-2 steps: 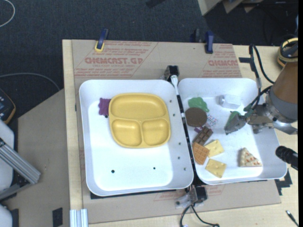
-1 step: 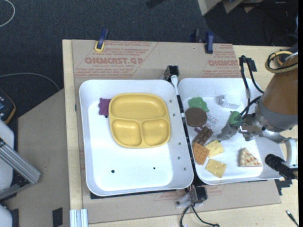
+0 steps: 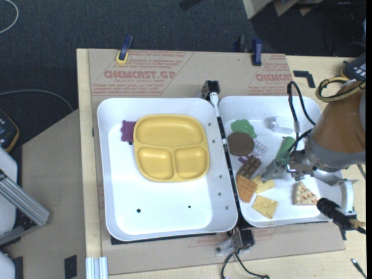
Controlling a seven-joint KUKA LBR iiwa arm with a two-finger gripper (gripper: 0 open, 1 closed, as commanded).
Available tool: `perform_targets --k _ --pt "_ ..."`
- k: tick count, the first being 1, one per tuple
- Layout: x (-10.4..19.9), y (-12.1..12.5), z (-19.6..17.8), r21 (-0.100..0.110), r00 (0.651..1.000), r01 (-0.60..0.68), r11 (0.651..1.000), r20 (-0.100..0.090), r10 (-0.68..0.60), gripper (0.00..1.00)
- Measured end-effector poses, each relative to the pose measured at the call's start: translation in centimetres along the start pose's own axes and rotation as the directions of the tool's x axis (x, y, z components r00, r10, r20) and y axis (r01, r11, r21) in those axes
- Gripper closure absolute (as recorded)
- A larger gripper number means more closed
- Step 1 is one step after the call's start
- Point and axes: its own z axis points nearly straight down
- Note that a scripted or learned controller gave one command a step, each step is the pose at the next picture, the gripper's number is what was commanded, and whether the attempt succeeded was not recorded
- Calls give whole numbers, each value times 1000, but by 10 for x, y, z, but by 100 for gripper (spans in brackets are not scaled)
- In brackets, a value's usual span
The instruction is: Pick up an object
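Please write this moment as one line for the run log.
arm: over right bin | gripper: low above food toys, grasp unconfirmed | yellow tray: left bin

Two white bins sit side by side on one worktop (image 3: 174, 68) — a left bin (image 3: 116, 214) and a right bin (image 3: 279, 218). The left bin holds one yellow tray (image 3: 171, 147) with three compartments, and one small purple piece (image 3: 127, 130) at the tray's left edge. The right bin holds the crowd: one green leafy piece (image 3: 243, 126), one brown round disc (image 3: 240, 143), one dark brown bar (image 3: 250, 167), one waffle (image 3: 245, 188), two pale yellow cheese blocks (image 3: 264, 206), one pizza slice (image 3: 303, 195), one green stick (image 3: 285, 149) and one clear item (image 3: 278, 122) — too faint to name. Two clamps (image 3: 123, 52) grip the worktop's far edge. One arm (image 3: 343, 127) reaches in.
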Motion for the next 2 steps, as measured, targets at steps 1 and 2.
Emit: perform_targets --k 1,2 --pt "1 1 34 -4 1000 1 1000 -2 -1 0" --pt "-2 4 17 -19 1000 -2 1000 5 2 100"
